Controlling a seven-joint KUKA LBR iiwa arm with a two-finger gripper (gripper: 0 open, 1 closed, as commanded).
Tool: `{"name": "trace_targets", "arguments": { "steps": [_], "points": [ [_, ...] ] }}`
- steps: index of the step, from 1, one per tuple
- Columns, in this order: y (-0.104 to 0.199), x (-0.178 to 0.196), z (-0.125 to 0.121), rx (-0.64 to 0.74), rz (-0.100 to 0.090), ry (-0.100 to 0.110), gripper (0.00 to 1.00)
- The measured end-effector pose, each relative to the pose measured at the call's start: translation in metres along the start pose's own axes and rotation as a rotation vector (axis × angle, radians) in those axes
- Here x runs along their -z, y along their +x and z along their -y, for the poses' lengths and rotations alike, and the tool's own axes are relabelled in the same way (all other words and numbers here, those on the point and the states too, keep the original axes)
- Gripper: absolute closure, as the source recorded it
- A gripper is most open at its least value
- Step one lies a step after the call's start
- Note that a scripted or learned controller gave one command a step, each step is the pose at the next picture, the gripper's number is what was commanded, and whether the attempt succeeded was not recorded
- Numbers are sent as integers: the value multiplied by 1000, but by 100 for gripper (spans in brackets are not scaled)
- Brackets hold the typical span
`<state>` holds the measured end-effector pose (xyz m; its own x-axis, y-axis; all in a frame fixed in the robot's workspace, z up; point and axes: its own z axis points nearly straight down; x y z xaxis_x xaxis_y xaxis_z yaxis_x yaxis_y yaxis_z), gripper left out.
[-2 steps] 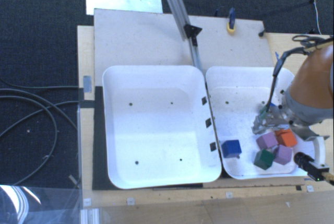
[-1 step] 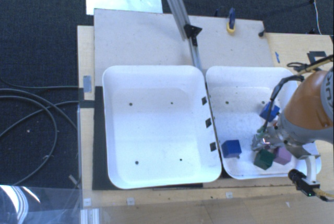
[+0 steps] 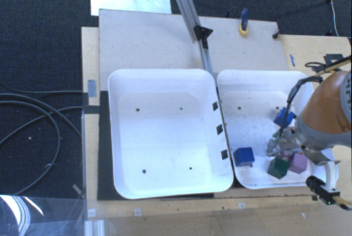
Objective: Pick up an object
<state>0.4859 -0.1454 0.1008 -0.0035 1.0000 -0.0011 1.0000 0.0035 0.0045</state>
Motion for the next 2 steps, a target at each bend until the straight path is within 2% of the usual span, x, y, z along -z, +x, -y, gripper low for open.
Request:
{"name": "trace_targets", "arguments": {
  "steps": [1,2],
  "points": [
    [23,8,-20,4,-1,2,100],
    [22,18,-20,5,0,1,100]
  ]
}}
